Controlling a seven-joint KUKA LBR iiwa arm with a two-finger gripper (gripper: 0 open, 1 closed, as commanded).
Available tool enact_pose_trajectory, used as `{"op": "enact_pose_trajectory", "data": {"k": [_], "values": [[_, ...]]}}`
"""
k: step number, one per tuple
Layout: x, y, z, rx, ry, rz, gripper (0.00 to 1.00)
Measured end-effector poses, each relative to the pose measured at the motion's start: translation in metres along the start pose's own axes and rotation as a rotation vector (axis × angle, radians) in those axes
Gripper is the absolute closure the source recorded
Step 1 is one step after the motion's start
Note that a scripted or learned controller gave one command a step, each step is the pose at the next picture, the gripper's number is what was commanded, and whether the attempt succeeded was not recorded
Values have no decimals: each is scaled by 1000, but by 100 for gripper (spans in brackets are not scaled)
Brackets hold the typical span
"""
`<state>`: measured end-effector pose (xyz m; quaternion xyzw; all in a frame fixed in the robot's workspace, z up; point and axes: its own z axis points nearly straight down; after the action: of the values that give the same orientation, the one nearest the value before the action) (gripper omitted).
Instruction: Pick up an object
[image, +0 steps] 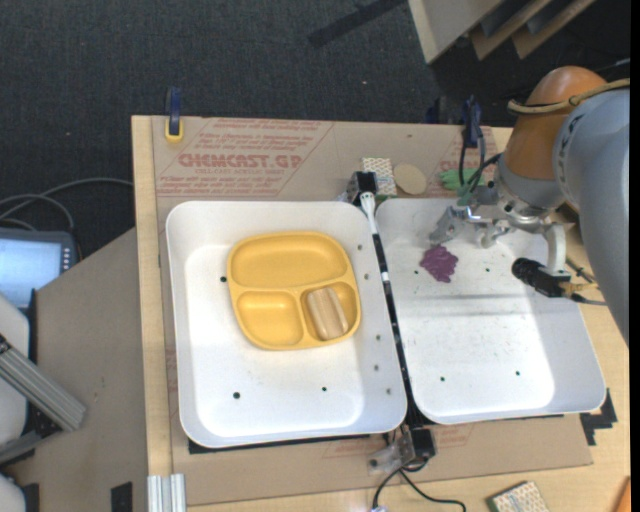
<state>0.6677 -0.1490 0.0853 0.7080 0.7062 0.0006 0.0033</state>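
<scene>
Purple lump (439, 262) sits alone on the floor of the right bin (500, 370), up near its far left corner, and the gripper (468, 222) hangs just above and behind it, nothing caught in it. How wide it's set I cannot tell from this angle. To land this one, I'd judge it needs to centre over the lump, drop straight and close low around it; the yellow divided plate (290, 290) with its tan block (325, 311) in the left bin (200, 330) is well apart.
</scene>
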Motion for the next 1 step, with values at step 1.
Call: {"op": "enact_pose_trajectory", "data": {"k": [1], "values": [[-50,-10,0,1,0,0,0]]}}
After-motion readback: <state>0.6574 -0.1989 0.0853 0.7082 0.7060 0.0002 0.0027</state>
